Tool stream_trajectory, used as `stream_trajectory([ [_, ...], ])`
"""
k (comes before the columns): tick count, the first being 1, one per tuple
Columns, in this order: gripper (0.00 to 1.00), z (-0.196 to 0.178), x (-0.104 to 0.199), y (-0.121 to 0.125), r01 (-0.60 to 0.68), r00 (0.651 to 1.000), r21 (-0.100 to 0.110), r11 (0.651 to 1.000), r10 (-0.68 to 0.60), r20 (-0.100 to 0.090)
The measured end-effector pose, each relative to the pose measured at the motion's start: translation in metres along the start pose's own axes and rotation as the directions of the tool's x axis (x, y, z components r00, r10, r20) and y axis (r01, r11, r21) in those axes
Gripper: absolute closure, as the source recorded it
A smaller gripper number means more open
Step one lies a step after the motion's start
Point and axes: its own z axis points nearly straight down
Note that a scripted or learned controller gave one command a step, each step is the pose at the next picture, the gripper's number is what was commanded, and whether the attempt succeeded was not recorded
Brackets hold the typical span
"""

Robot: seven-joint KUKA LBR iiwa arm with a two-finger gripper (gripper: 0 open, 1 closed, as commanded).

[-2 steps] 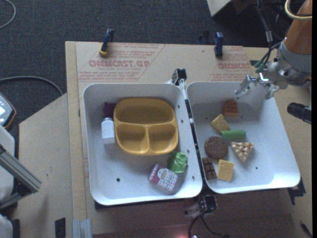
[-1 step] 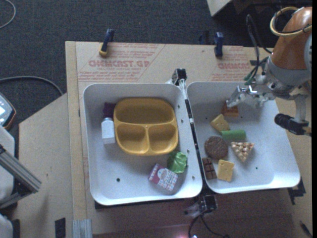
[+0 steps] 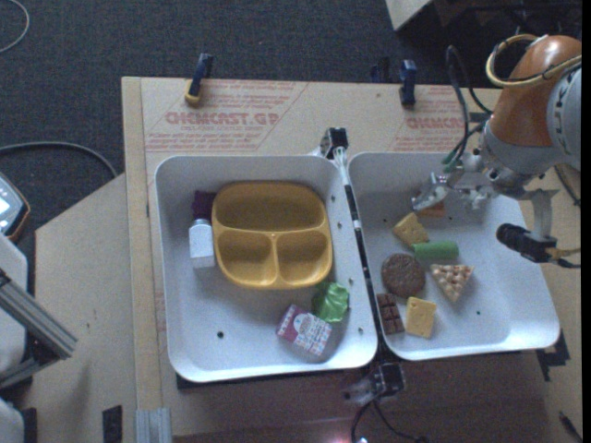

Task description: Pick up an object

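My gripper (image 3: 432,194) hangs low over the back of the right bin (image 3: 517,312), at the end of the grey arm with its orange band (image 3: 536,72). Just below it lies a small orange piece (image 3: 432,213), partly hidden by the gripper. In front of that sit a yellow cheese wedge (image 3: 409,229), a green cylinder (image 3: 436,250), a brown cookie (image 3: 403,273), a pizza slice (image 3: 452,281), a chocolate bar (image 3: 391,313) and a yellow cheese square (image 3: 421,317). Nothing is visibly held.
The left bin (image 3: 175,275) holds a yellow divided plate (image 3: 272,233), a white bottle (image 3: 201,244), a dark purple item (image 3: 203,201), a green crumpled wrapper (image 3: 331,301) and a pink carton (image 3: 305,330). A black part of the arm (image 3: 524,241) juts over the right bin's right side.
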Motion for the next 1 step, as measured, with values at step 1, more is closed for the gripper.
stream_trajectory([
  [1, 0.0, 0.0444, 0.0021, 0.0037, 0.0, 1.0, -0.011, 1.0, 0.0, -0.004],
])
